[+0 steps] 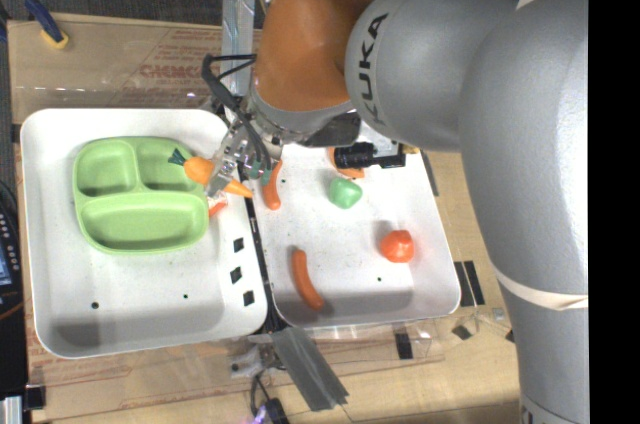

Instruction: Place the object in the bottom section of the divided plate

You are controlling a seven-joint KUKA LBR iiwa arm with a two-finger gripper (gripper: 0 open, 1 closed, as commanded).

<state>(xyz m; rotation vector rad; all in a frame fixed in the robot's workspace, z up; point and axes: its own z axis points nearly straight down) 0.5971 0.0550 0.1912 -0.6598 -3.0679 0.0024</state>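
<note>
A grey KUKA arm with an orange band (420,72) reaches in from three o'clock over two shallow white plastic bins (60,312), its two-finger gripper (236,164) poised at the seam between them. A small orange toy carrot with a green top (199,169) sits at the gripper's nine o'clock, touching its tip, long axis running nine-to-three; whether the claw is clamped on it cannot be told. The light green divided plastic plate (140,194) lies just beyond, its wide bottom section (145,222) at the carrot's seven o'clock.

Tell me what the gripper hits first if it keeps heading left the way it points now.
Likely the green divided plate: the gripper, with the carrot at its tip, is already at its right rim. Height above it is unclear.
</note>
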